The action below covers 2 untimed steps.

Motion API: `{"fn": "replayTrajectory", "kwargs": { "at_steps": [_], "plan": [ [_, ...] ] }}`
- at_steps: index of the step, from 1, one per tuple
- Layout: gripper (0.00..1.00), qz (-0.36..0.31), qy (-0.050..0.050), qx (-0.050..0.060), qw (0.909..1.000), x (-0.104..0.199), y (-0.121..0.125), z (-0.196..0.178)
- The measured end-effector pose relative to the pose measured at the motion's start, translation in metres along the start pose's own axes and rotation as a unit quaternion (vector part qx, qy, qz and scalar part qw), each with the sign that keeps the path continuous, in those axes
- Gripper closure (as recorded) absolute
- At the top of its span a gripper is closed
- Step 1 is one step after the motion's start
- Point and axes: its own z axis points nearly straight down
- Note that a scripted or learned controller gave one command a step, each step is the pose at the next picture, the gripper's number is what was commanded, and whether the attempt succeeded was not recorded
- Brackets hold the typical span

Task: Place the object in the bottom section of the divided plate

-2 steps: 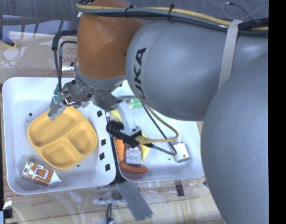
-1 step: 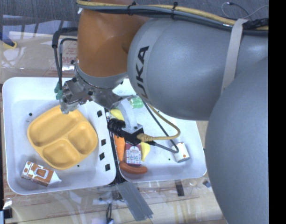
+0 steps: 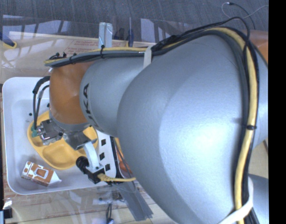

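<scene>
Hovering end effector (image 3: 48, 133) over yellow divided plate (image 3: 59, 155), small box (image 3: 36, 173) nearby

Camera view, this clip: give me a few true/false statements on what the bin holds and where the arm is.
1. A yellow plate lies in the white bin. True.
2. A small brown box sits on the plate. False: it lies on the bin floor beside the plate.
3. The arm covers much of the plate. True.
4. The arm's band is blue. False: it is orange.
5. The box sits at the bin's far edge. False: it lies near the front corner.
</scene>
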Motion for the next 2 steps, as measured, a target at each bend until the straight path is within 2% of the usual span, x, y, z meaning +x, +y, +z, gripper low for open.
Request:
{"fn": "replayTrajectory", "kwargs": {
  "at_steps": [1, 2],
  "plan": [
    [1.00, 0.020, 0.001, 0.000, 0.9998, -0.012, -0.034, 0.025],
    [1.00, 0.085, 0.001, -0.002, 0.9964, -0.072, -0.050, -0.052]
  ]
}}
